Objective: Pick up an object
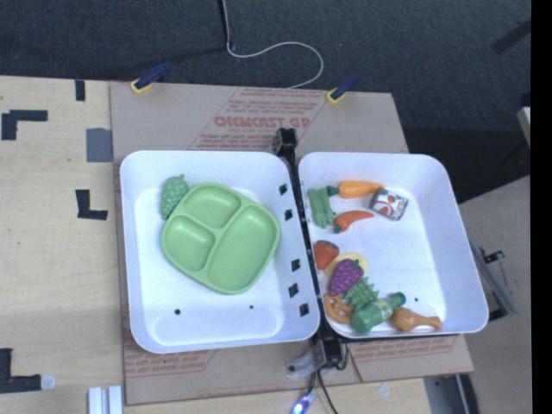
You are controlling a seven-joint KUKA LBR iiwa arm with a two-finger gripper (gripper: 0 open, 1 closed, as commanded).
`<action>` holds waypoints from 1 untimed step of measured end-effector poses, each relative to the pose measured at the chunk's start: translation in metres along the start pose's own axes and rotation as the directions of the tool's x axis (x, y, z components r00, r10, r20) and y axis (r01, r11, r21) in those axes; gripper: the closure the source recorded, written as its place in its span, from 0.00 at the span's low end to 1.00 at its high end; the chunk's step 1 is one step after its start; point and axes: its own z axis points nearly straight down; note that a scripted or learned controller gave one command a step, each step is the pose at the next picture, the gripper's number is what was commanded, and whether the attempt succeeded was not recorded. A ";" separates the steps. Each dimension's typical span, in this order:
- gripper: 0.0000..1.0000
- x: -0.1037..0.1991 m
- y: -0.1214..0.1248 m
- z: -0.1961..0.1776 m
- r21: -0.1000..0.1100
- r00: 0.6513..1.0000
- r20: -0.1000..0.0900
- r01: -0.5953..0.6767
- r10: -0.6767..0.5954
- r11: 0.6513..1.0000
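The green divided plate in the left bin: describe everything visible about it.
The green divided plate is a light green, plastic-looking tray with rounded corners and three compartments: one small at its upper left and two larger ones. It lies flat, turned at an angle, on the floor of the left white bin, in the bin's upper middle. Nothing lies in its compartments. A green grape bunch sits against its upper left edge.

A green three-compartment plastic tray [221, 239] lies in the left white bin [142, 317], green toy grapes [173, 194] touching its far-left edge; the right white bin [435, 231] holds a small red-and-white can [389, 203], an orange toy carrot [359, 189] and purple toy grapes [344, 276].
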 end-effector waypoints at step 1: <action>1.00 -0.005 0.003 0.028 0.000 1.000 0.000 0.005 -0.005 1.000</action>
